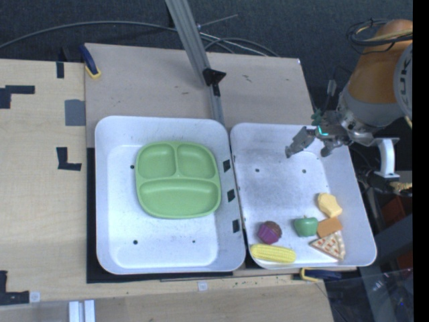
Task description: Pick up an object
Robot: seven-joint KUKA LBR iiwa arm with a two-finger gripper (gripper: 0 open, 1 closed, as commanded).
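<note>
I see the end effector point(310, 143) over the upper part of the right bin point(281, 180), fingers spread apart and nothing between them. All candidate objects sit at the bin's lower edge, well apart from it: purple piece point(270, 232), green piece point(305, 226), corn cob point(273, 253), pizza slice point(329, 245), yellow block point(328, 204). The corn's long axis runs left-right. My judgement: the coming move runs down the frame, yellow block nearest.

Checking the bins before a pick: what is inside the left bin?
The left bin holds one green divided plate, lying flat with its three compartments bare. The bin floor under the plate is covered, so anything beneath it cannot be seen.
</note>
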